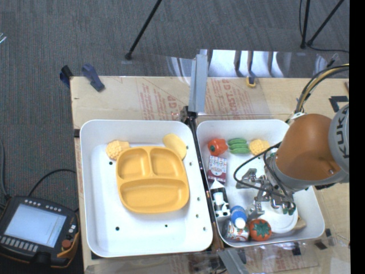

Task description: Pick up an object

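**Operator:** Camera view check. Report the tool.

**Technician:** Tool (272,201) is low inside the right bin (312,201), under the orange band (305,150) of the arm. Whether it is spread or pressed together cannot be determined; the metal parts overlap at this angle. No object is visibly pinched.

**Operator:** Nearest objects?

**Technician:** A white plate (285,220) lies just beside and partly below the tool. A red tomato (260,229) rests at the bin's near edge, touching a small can (235,232). A blue-capped bottle (238,215) sits just above the can. A black-and-white carton (218,198) lies along the left wall.

**Operator:** Farther out?

**Technician:** A red-and-white packet (217,167) lies above the carton. Along the far wall: red pepper (217,147), green pea pod (239,146), yellow corn piece (258,146).

**Operator:** Left bin (97,210)?

**Technician:** It holds a yellow divided tray (153,178), with a corn cob (117,149) and a banana (175,145) touching the tray's far edge. Both bins rest on the counter (137,99).
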Available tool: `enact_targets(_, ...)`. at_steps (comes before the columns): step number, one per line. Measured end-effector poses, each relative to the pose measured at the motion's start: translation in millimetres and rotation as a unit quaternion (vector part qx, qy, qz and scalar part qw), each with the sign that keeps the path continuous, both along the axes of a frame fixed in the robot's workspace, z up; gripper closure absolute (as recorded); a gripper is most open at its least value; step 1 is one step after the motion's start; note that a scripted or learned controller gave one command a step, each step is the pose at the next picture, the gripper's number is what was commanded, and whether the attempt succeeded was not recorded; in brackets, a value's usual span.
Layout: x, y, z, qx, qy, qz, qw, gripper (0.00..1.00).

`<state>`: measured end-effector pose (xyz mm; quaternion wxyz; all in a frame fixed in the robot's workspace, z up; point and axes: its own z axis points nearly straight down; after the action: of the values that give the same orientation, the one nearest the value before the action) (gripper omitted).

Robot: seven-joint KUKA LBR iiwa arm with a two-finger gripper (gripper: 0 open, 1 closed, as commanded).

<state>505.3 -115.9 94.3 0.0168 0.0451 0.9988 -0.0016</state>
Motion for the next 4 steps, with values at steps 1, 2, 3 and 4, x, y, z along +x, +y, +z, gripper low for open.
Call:
enact_targets(1,68.5,25.3,-6.4,0.003,0.015,-0.03,0.9994,0.0)
enact_targets(2,122.1,-37.5,-7.4,0.0046,0.016,-0.106,0.9942,0.0)
enact_targets(3,81.4,11.8,-7.9,0.0051,0.017,-0.113,0.9935,0.0)
enact_targets(4,25.0,23.0,-7.3,0.0033,0.016,-0.039,0.9991,0.0)
